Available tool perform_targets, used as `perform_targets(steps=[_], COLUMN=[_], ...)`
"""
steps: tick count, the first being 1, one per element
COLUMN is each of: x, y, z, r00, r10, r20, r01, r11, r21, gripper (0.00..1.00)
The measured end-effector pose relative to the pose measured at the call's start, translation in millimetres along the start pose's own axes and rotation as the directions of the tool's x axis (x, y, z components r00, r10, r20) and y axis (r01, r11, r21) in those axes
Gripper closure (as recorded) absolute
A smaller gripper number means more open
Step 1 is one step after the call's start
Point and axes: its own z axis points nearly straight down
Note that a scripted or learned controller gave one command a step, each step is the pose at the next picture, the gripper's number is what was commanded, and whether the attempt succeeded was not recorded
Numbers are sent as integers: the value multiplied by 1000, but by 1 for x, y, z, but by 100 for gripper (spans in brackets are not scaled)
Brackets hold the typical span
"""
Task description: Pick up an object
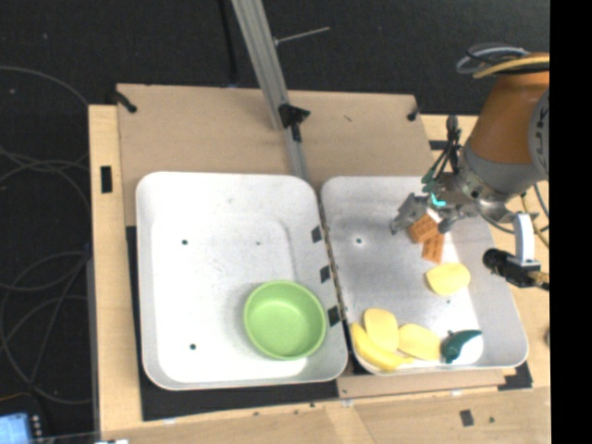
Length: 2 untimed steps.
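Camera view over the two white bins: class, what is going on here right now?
A grey arm with an orange band reaches in from the right, its gripper over the right white bin, at a small orange block. Yellow pieces lie along the front. A round green bowl sits in the left white bin.

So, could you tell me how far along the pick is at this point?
Done: the gripper has reached the right bin and sits right at the orange block. In hand: closing on that block; a firm grasp isn't clear. Left: lifting it. The yellow pieces and the green bowl lie apart from the gripper.
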Motion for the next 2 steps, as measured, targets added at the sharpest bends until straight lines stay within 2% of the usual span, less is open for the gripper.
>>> perform_targets(steps=[1,2], x=[6,4], y=[-8,-9], z=[53,103], r00=[1000,1000], r10=[4,5], r20=[5,6], r01=[-4,-5], r11=[1000,1000], r21=[7,4], gripper=[0,0])
